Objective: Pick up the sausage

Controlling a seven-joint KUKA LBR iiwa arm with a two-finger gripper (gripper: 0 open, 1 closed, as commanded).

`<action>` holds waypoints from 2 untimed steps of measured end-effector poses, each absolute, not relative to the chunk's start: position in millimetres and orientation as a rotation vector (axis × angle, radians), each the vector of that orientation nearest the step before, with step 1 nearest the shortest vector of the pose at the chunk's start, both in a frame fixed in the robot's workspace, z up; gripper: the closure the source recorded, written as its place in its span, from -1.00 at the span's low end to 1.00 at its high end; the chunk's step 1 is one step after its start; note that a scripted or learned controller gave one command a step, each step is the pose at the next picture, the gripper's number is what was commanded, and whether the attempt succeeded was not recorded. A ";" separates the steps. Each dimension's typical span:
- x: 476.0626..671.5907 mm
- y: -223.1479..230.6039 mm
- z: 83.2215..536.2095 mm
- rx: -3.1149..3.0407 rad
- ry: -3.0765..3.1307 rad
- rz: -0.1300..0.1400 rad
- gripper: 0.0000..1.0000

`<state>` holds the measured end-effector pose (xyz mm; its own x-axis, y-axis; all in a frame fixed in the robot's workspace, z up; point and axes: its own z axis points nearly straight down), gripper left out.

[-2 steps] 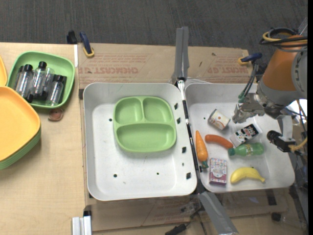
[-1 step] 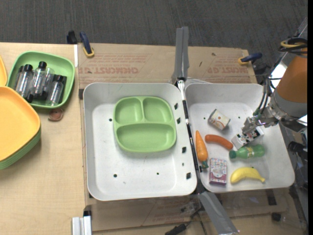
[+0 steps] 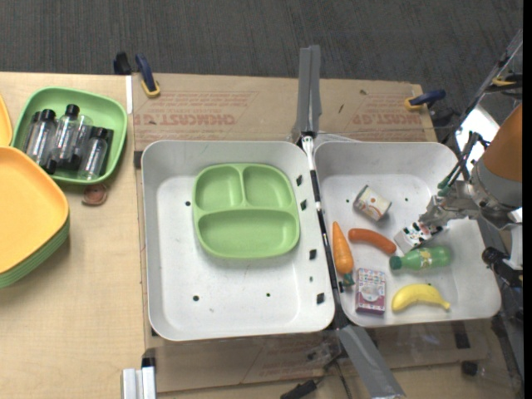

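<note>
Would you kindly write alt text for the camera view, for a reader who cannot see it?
The gripper hovers low in the right bin, just right of the sausage, beside a carrot, green bottle and banana. A green divided plate sits in the left bin.

Bench on dark carpet
Grey carpet (image 3: 249, 15) lies behind the wooden bench (image 3: 91, 289), under even light.

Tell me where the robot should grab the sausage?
Probably its middle, coming straight down. The sausage lies flat and slanted in the right bin, so fingers should pinch across its thin width. The carrot sits near its left end; the gripper is near its right.
</note>
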<state>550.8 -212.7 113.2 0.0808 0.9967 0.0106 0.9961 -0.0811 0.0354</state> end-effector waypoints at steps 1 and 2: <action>536.9 -218.3 143.8 2.452 1.965 -0.003 1.00; 566.9 -181.3 115.7 2.645 1.649 0.021 1.00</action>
